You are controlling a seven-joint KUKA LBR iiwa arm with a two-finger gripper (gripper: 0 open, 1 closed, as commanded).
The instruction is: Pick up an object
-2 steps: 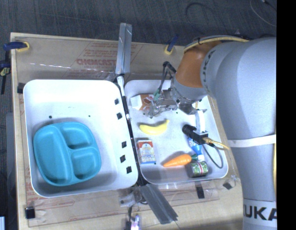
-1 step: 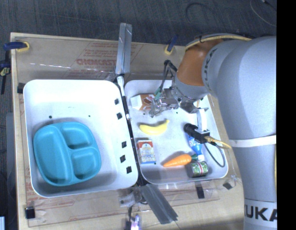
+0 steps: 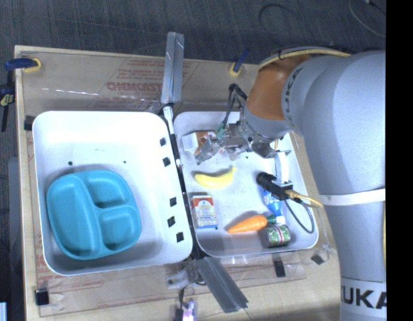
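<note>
Two shallow white bins sit side by side on the counter (image 3: 92,79), the left bin (image 3: 92,129) toward the counter's left edge and the right bin (image 3: 303,243) toward its right edge. Largest of all is the grey arm (image 3: 347,146), which comes in over the counter's right edge and bends across the far right corner of the right bin, its orange band (image 3: 268,92) just above the wrist. Next in size, a blue divided tray (image 3: 92,212) lies in the near left part of the left bin. The gripper (image 3: 216,146) hangs low over the far left part of the right bin, beside a small brown-and-white packet (image 3: 196,139); whether its fingers are wide or narrow cannot be told, and nothing is seen between them. A yellow banana (image 3: 214,177) lies just nearer than the gripper, apart from it. An orange carrot (image 3: 246,225) rests near the bin's near edge, a small red-and-white box (image 3: 203,210) to its left by the left wall, and a small green can (image 3: 277,235) at its right tip.
</note>
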